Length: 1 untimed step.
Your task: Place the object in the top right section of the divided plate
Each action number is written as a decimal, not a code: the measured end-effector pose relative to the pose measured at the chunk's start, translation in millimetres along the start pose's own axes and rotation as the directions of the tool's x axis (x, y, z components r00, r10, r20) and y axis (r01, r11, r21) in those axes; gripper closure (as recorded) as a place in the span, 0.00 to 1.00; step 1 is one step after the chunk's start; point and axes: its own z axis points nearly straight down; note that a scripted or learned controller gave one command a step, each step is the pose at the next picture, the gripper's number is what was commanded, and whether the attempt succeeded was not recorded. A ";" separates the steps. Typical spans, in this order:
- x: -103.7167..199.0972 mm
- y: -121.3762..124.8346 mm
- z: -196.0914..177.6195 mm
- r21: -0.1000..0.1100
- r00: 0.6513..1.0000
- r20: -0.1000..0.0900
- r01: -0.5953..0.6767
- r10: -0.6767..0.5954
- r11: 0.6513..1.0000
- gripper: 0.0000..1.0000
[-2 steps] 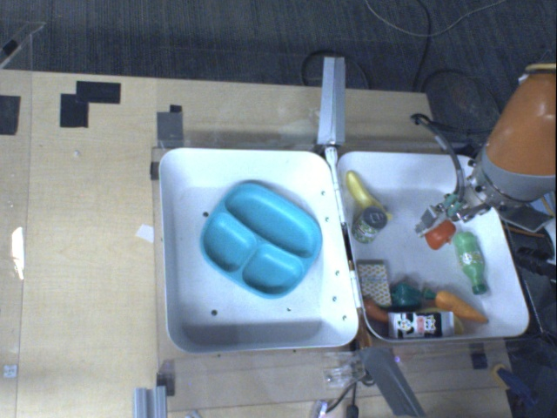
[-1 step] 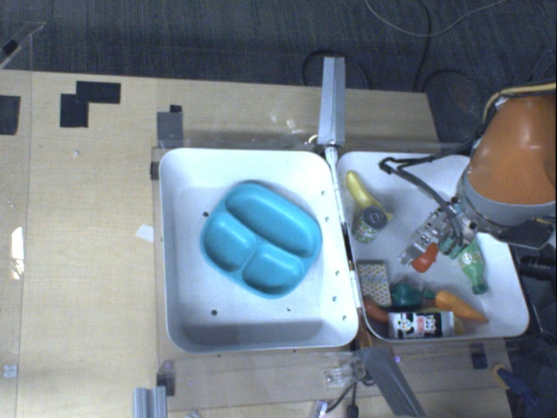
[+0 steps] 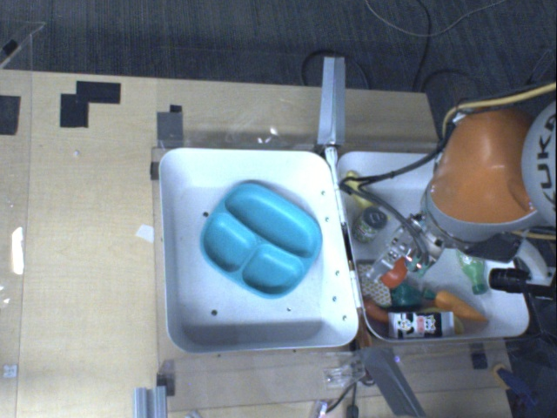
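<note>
The blue divided plate [image 3: 261,238] lies tilted in the left white bin [image 3: 187,320], with one long section and two smaller ones, all bare. My gripper [image 3: 406,255] is low over the right bin [image 3: 513,325], reaching down among a pile of small objects. A small orange-red object [image 3: 394,274] sits directly beneath the gripper's tip, touching or nearly touching it. I cannot tell whether it is held. The grey arm with its orange band [image 3: 483,177] covers much of the right bin.
The right bin also holds a black bottle with a white label [image 3: 420,324], an orange carrot-like piece [image 3: 457,306], a green item [image 3: 474,274] and a dark round item [image 3: 372,220]. A metal divider post [image 3: 331,103] stands between the bins.
</note>
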 end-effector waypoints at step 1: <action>30.1 36.3 21.6 0.000 0.995 -0.001 0.096 -0.096 0.995 1.00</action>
